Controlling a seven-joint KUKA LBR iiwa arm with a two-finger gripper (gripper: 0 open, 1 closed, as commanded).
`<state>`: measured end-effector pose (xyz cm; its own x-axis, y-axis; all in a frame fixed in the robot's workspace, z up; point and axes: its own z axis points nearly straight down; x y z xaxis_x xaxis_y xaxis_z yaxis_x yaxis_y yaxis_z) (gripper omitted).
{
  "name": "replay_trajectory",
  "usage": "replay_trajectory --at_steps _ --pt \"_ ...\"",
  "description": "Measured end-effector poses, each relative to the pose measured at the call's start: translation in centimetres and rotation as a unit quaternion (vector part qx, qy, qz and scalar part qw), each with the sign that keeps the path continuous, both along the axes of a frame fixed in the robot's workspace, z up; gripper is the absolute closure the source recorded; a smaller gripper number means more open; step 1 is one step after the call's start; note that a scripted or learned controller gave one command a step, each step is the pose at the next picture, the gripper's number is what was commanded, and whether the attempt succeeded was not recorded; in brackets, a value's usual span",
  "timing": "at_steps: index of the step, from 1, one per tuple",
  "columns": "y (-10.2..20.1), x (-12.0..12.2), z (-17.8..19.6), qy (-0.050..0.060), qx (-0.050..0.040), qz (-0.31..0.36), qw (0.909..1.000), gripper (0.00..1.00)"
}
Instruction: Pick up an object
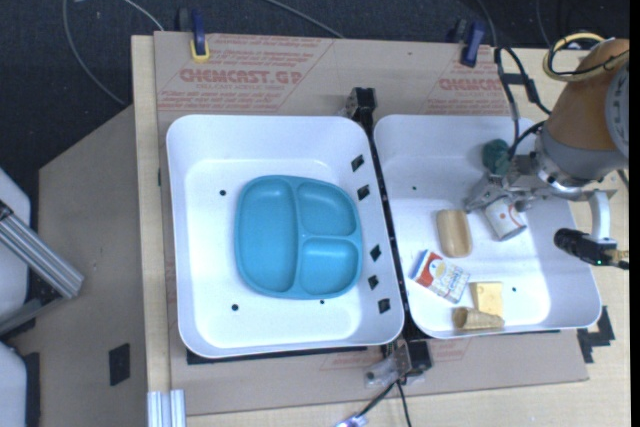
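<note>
Nothing is picked up yet: the silver two-finger gripper [499, 208] is held low by the right white bin's [420, 150] back edge, near the small tan oval bun [455, 232], and whether it is open cannot be told.

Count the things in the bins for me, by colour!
Blue: 1, the divided plate
Teal: 1, small object
Tan or yellow: 3, oblong piece, block, chunk
Red-and-white: 1, packet
Total: 6
</note>
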<state>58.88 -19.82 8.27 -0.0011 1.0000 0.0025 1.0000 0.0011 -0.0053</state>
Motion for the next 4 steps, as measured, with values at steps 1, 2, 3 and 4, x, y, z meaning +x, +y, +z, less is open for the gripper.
replay_trajectory --at_steps 1,2,3,4 --pt "0.0 0.2 1.4 -0.003 -0.0005 0.0 1.0 1.0" --pt "-0.1 0.4 7.9 -0.006 -0.0024 0.0 1.0 1.0" --pt "-0.2 1.3 14.2 -0.007 -0.0026 0.0 1.0 1.0" --pt "-0.5 0.5 19.9 -0.007 -0.0026 0.0 1.0 1.0"
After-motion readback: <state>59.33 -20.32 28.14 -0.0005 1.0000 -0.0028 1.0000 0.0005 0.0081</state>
